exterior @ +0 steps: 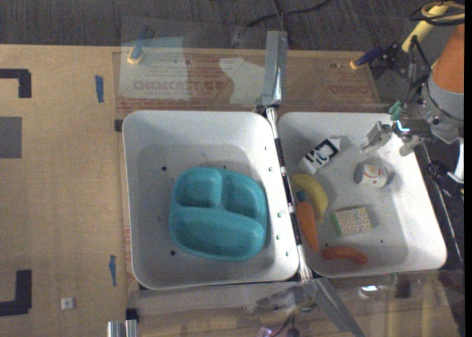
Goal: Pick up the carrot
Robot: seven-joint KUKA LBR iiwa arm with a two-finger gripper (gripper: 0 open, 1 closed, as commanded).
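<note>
The carrot (307,226), an orange tapered piece, lies lengthwise along the left wall of the right bin (413,254), just below a yellow banana (313,189). My gripper (389,141) hangs over the far right part of that bin, well away from the carrot, up and to its right. Its two fingers stand apart and open with nothing between them. A small round white object (372,173) lies just below the gripper.
The right bin also holds a white and black box (321,153), a speckled rectangular block (352,220) and a red-orange sausage-like piece (344,255) near the front. A teal divided plate (218,212) lies in the left bin (147,144).
</note>
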